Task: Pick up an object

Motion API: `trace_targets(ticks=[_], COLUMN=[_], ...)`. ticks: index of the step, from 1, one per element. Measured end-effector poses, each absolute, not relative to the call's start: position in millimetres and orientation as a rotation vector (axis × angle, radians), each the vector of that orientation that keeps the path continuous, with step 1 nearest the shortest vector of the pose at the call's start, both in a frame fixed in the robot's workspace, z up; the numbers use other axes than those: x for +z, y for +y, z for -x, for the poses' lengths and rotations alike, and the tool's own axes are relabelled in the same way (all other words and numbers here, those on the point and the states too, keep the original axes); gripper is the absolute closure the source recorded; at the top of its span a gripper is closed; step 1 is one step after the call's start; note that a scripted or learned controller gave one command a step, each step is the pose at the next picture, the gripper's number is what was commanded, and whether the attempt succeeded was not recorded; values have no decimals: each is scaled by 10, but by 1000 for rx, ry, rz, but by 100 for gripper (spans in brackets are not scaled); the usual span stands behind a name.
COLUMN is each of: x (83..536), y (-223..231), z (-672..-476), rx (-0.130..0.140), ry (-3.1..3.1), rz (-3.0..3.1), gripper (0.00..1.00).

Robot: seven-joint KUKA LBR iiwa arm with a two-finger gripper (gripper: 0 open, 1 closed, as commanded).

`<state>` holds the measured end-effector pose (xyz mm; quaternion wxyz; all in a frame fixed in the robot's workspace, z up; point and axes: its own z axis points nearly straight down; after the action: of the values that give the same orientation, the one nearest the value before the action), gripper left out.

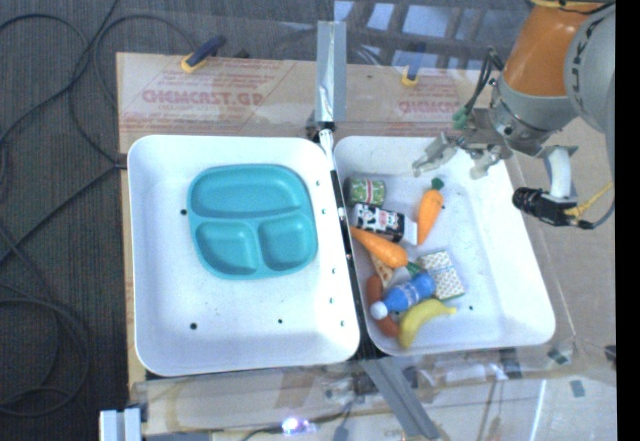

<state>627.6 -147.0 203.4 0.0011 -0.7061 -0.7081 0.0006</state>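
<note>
One end effector [458, 155], fingers apart, holding nothing, hovers just above-right of upright carrot [429, 213].

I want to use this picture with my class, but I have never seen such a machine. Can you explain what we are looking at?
One camera looks down at a slant on a bench. The grey and orange shape at the right is a robot arm; its claw hangs over the far edge of the right bin, with nothing between its fingers. That bin holds toy food: a carrot, a banana, a small green can, a blue bottle and some packets. The left bin holds a teal divided tray. The arm is meant to pick something up.
</note>
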Motion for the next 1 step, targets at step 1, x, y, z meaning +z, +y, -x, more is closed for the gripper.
trace_targets(ticks=[1], x=[940], y=[-1779], z=[-6301], rx=[0], ry=[-2417], rz=[2008], gripper=[0])
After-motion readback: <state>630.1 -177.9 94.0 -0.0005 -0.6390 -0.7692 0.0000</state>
